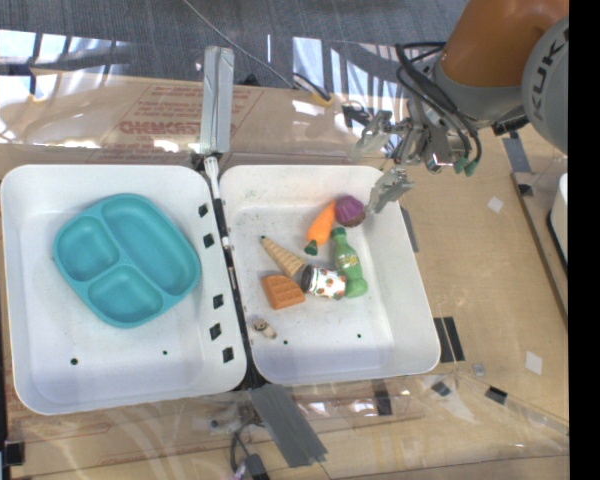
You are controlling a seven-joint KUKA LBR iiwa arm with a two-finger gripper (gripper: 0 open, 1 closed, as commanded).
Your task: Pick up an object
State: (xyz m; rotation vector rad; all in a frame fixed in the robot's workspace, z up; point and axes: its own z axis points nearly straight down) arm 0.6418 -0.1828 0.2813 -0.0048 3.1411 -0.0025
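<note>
Approach step, nothing lifted yet. My gripper [388, 186] hangs over the far right corner of the right bin [400, 328]; whether it is released or clenched I cannot tell. Nearest candidate is the purple ball [350, 209], near the bin's right edge, touching the carrot [321, 227]. Cone [284, 257], green bottle [347, 263] and orange wedge [282, 291] cluster mid-bin. Teal tray [126, 258] sits in the left bin [40, 368]. Next move, as I judge it: shift slightly inward, centre over the ball, descend.
</note>
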